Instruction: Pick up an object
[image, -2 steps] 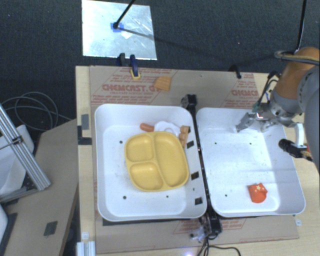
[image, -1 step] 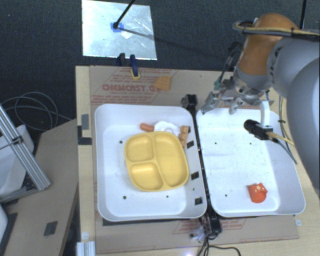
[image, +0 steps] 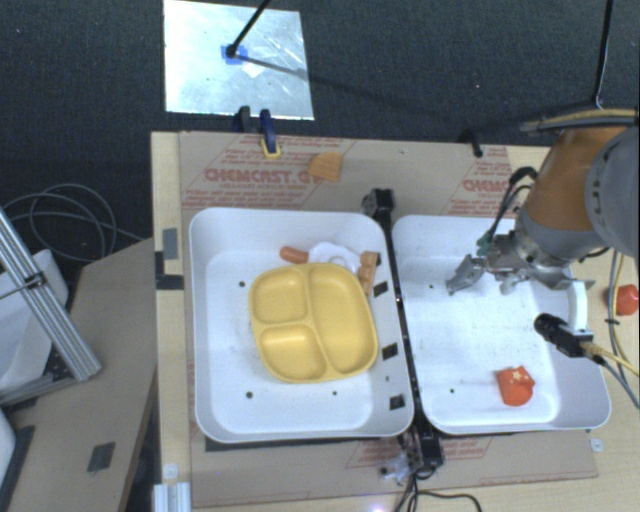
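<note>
The right bin (image: 590, 405) holds a small red-orange object (image: 515, 386) near its front right corner. My gripper (image: 484, 279) hangs over the back half of that bin, well behind the red-orange object, open, with nothing between its fingers. In the left bin (image: 215, 400) lies a yellow divided plate (image: 312, 322). Behind the plate are an orange sausage-shaped piece (image: 294, 255), a white item (image: 333, 254) and a small brown block (image: 369, 268) by the right wall.
A black divider (image: 392, 300) runs between the bins. A tan block (image: 325, 165) and a clamp (image: 268, 135) sit on the cardboard behind the left bin. A black cable fitting (image: 560, 335) overhangs the right bin's right side. Beyond that side sits a small orange thing (image: 627, 297).
</note>
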